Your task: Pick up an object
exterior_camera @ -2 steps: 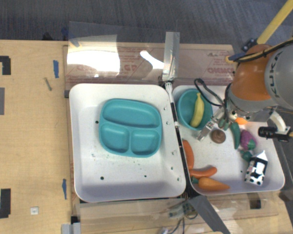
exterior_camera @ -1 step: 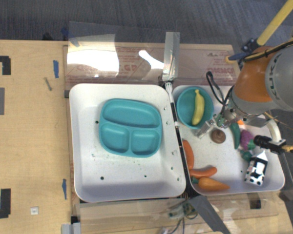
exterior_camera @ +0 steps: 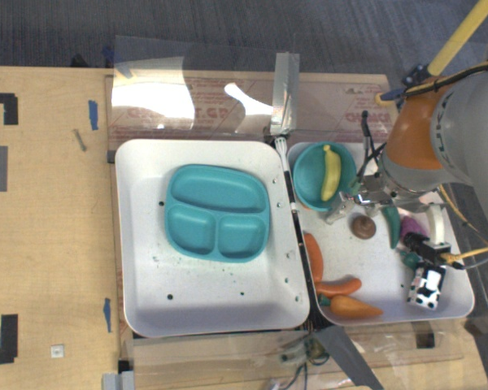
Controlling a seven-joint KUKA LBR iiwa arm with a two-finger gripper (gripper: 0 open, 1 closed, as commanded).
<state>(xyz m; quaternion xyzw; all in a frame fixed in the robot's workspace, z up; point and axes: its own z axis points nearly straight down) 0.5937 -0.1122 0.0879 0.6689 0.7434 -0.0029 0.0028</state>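
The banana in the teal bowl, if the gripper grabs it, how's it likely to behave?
The banana looks like smooth, glossy toy plastic, so it is probably light, stiff and a bit slippery. Its curved, tapering shape could twist out of a two-finger pinch. It leans on the sloped wall of the teal bowl, so a nudge may slide it down or tip the bowl, which itself sits tilted.

Teal divided tray [exterior_camera: 218, 212] in left bin [exterior_camera: 138, 283]; clear panel [exterior_camera: 187, 96] behind, perhaps plastic.

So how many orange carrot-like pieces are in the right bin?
3, all along the right bin's left and front side: one upright carrot by the divider, one lying below it, one nearest the front edge. The arm may hide others.
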